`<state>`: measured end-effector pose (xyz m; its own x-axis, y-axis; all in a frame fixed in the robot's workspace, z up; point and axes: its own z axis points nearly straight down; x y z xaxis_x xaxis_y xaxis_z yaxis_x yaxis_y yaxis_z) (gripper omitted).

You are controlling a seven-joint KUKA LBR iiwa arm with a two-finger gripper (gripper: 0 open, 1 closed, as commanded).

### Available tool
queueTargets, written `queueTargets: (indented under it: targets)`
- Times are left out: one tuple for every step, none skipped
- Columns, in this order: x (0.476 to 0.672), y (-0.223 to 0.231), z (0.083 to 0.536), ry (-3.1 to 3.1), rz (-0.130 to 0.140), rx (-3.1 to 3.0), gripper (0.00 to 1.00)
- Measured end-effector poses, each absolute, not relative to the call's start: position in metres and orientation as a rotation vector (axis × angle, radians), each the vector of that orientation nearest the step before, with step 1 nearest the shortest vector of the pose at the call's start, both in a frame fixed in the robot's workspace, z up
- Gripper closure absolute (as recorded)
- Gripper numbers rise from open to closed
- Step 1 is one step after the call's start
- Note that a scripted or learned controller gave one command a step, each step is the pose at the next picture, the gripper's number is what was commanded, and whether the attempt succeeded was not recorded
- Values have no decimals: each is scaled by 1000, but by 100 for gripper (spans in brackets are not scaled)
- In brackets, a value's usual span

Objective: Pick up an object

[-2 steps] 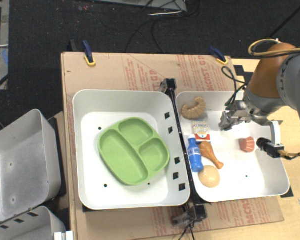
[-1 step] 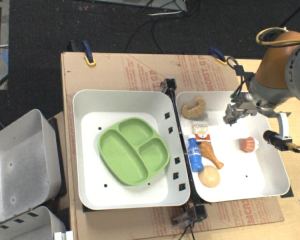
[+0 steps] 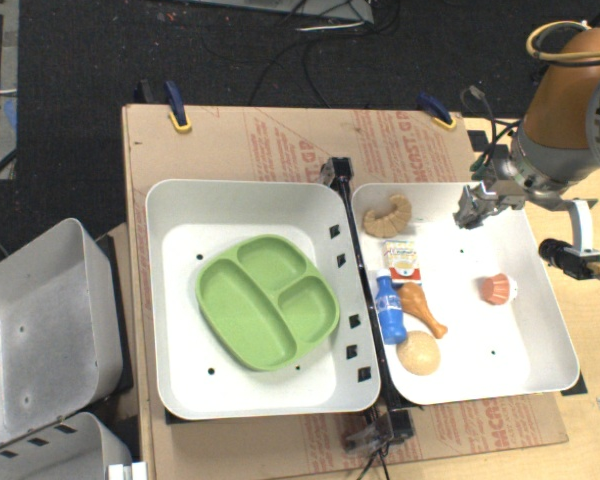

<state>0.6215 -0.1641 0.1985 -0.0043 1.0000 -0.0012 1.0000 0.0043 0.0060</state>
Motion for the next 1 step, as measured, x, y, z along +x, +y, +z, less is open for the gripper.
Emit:
queueTargets:
  targets:
    - [627, -174, 253, 2221, 5, 2212, 100]
